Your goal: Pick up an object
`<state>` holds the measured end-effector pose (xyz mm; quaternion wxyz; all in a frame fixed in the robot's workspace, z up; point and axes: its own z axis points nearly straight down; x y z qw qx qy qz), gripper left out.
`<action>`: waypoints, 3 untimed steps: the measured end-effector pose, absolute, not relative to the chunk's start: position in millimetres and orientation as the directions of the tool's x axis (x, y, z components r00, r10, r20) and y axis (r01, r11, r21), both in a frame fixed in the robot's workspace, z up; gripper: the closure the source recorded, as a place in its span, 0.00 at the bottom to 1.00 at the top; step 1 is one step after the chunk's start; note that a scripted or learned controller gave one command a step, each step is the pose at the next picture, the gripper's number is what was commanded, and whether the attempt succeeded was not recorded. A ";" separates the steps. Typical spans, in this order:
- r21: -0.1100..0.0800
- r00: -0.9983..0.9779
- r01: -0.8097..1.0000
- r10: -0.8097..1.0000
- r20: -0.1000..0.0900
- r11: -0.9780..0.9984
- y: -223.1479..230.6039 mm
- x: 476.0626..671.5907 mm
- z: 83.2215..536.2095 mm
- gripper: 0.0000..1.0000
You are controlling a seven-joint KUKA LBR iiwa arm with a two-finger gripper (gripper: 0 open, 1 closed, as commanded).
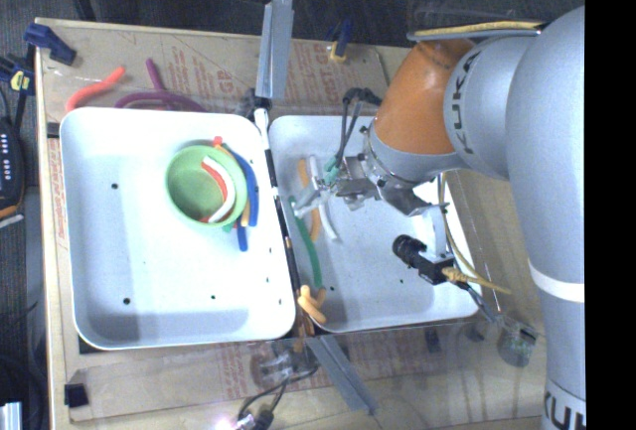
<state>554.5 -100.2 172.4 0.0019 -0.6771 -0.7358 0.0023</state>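
My gripper [316,192] hangs low over the left part of the right bin [397,304], close to its left wall. Directly beside it lies a small orange piece [306,207], and a long green stick [314,254] runs from under it toward the front. A yellow-orange item [311,303] sits at that bin's front left corner. The left bin [119,269] holds a green bowl [199,185] with a red and white piece [217,167] inside and a blue stick [248,205] along its right rim.
The grey arm with its orange band [427,100] covers the right bin's back right. A black fitting with cables [417,257] hangs over that bin's middle. Purple and orange tubes [149,92] lie on the bench behind the left bin. A metal bar [274,46] stands between the bins at the back.
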 end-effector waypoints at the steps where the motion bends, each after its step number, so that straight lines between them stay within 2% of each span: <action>1: 0.001 -0.122 0.993 0.992 -0.015 0.122 -115.3 573.4 93.9 0.00; 2: -0.003 -0.129 0.992 0.992 -0.009 0.129 -111.2 573.5 102.8 1.00; 3: -0.002 -0.024 1.000 1.000 0.000 0.024 -80.0 645.5 191.9 1.00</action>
